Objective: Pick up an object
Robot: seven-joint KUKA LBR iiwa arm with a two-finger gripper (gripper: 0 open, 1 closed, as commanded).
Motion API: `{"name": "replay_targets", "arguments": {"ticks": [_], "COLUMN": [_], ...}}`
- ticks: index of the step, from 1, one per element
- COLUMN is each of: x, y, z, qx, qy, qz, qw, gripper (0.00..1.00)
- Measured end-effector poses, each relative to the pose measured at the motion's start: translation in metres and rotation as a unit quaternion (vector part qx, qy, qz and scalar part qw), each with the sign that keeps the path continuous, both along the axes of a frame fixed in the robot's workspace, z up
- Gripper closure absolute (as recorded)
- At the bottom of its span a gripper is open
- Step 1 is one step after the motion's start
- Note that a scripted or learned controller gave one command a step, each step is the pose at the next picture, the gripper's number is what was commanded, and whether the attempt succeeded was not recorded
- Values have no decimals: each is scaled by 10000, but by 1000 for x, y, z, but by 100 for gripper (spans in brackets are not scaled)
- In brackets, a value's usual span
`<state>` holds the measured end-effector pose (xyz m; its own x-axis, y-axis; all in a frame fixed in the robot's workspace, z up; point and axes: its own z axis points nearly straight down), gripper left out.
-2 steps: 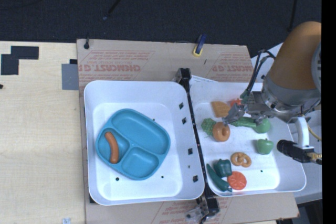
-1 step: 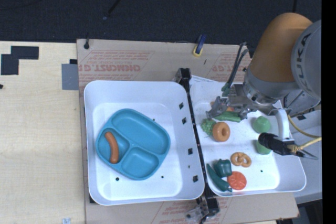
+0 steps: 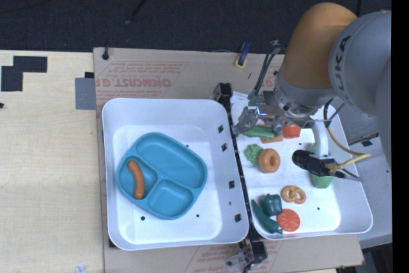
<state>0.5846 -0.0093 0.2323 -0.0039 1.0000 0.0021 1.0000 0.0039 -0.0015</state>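
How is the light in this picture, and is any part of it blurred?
Camera view: even, soft light; the left bin is bright white, without strong glare; the blue plate casts a faint shadow; the arm looks soft and close; the floor behind is very dark.

Blue divided plate [image 3: 167, 177] with sausage [image 3: 136, 179] in left white bin [image 3: 166, 113], cardboard sheet [image 3: 160, 73] underneath
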Motion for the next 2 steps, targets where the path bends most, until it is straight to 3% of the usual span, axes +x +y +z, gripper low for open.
{"name": "replay_targets", "arguments": {"ticks": [1,2], "x": [13,0], "y": [-2,-2], "z": [-15,-12], "qx": [-14,-12], "qy": [7,14], "qz": [-5,-34], "qw": [10000,10000], "gripper": [100,100]}}
